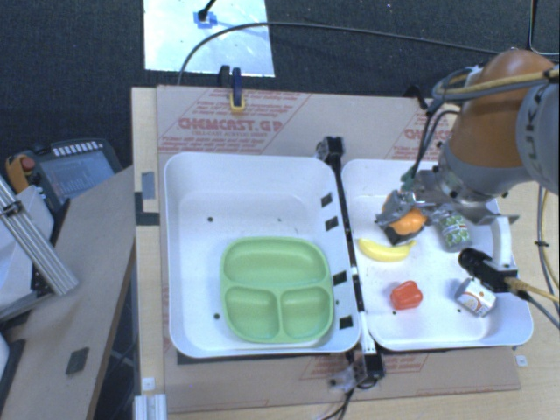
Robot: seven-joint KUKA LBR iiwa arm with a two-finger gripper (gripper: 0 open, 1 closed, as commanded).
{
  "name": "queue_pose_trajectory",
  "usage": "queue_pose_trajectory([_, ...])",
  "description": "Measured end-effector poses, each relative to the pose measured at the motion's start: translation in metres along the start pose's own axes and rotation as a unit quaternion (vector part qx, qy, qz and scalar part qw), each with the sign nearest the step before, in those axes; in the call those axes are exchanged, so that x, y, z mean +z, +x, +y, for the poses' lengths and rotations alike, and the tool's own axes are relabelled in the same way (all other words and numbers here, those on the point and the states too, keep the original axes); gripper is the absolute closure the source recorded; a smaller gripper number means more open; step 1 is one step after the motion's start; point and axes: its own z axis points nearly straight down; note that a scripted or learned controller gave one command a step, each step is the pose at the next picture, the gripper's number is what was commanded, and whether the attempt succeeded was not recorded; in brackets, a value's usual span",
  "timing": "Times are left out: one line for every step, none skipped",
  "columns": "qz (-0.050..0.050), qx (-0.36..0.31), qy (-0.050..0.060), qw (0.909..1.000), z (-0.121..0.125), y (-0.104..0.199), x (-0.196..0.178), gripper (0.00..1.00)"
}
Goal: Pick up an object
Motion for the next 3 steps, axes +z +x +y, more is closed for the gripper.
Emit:
queue_pose_trajectory([0.000, 0.000, 0.000, 1.0000, 0.009, 0.053, -0.007, 1.00])
queue_pose_trajectory([0.000, 0.000, 0.002, 1.0000, 0.011, 0.102, 0.008, 1.00])
queue_pose_trajectory([0.000, 0.000, 0.001, 1.0000, 0.012, 0.156, -0.002, 1.00])
